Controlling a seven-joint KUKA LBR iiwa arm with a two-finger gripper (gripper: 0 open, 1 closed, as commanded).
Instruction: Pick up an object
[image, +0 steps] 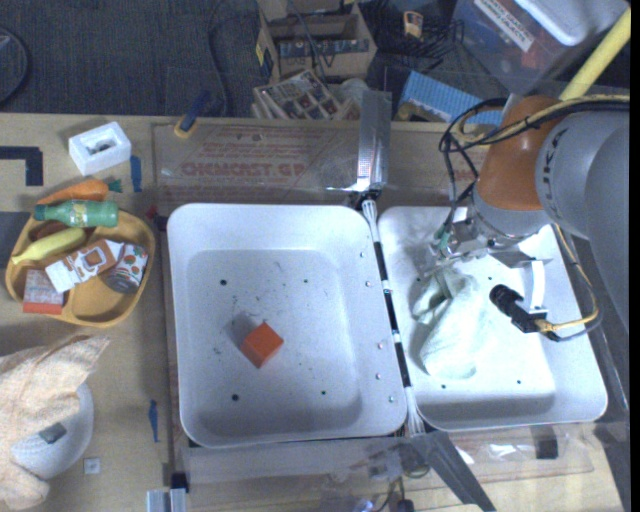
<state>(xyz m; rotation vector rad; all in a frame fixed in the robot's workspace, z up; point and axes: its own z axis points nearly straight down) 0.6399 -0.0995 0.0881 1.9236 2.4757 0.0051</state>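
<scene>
Far left, on the tabletop (120, 410): a yellow bowl (80, 305) of toy food and packets, w/ a green bottle (78, 213) on top; a small white box (100, 147) behind it; a pale cloth (45, 385) in front.

Centre-left: the left bin (200, 240), holding one orange block (263, 343) near its middle, lying free, well apart from my pincer.

Centre-right: the right bin (575, 395), holding a crumpled white cloth (452, 330) that runs from just under my pincer toward the bin's near side.

Right: my arm (580, 180) reaches in over the right bin's far side, orange band (515, 150) above the wrist, wrist bent downward. My pincer (447, 245) sits low at the cloth's upper end, prob. touching it. Whether it is released or clenched I cannot tell; the fingertips blend into the white fabric, so no grasp can be claimed.

Status: pick not yet done, as far as shown. Nothing is lifted; cloth rests in the bin, block untouched. Left to do: get a sure grip on one thing, likely the cloth, being nearest, and raise it clear.
</scene>
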